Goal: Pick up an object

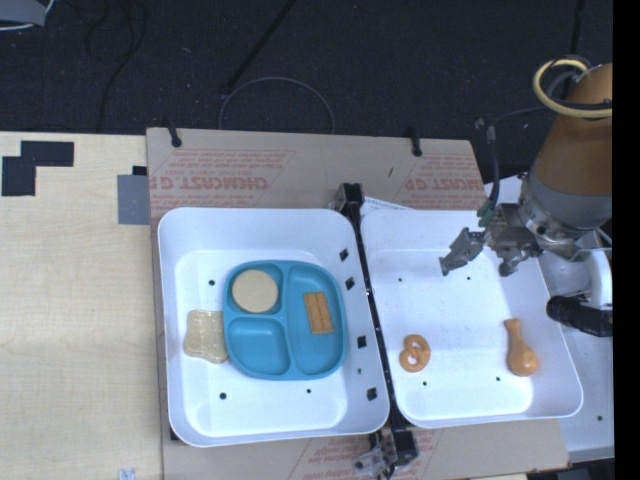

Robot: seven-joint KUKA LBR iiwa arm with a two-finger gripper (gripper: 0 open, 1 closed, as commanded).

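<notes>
The arm leans in over the right bin, its pincer apparently spread and holding nothing, hanging well above the pretzel and chicken drumstick.

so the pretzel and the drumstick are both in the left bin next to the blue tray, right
Not quite. The camera view shows the pretzel and the drumstick both lying in the right bin. The blue tray is in the left bin.

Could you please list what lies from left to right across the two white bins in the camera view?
Pale bread slice → blue sectioned plastic tray → brown pretzel → tan drumstick-shaped piece.
</notes>
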